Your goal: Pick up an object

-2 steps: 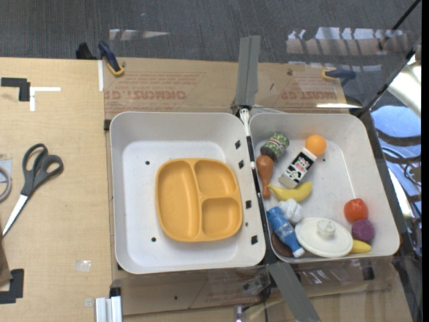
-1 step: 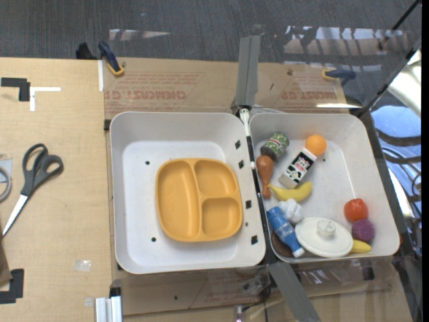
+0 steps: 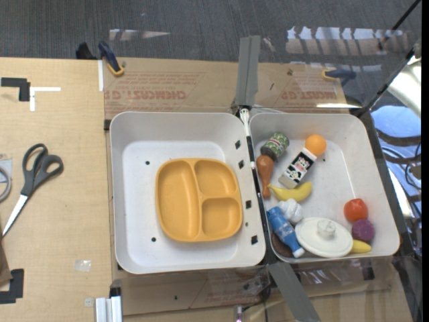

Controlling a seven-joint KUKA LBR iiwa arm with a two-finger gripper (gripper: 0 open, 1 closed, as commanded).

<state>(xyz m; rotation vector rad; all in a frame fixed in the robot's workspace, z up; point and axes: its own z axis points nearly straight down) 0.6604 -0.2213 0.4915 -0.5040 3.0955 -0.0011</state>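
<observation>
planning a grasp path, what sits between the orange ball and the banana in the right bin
In the camera view, a black-and-white carton lies tilted between the orange ball and the banana, its lower end nearly at the banana.

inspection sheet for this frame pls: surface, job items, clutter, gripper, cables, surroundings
Surface: wooden bench bearing left bin and right bin, side by side.
Job's things: left bin holds a yellow tray. Right bin holds a banana, orange, milk carton, drumstick, blue bottle, white lid, tomato, plum.
Clutter: scissors on bench, left.
Gripper: nothing seen.
Cables: dark ones right of the bins.
Surroundings: cardboard behind the bins; dark floor.
</observation>
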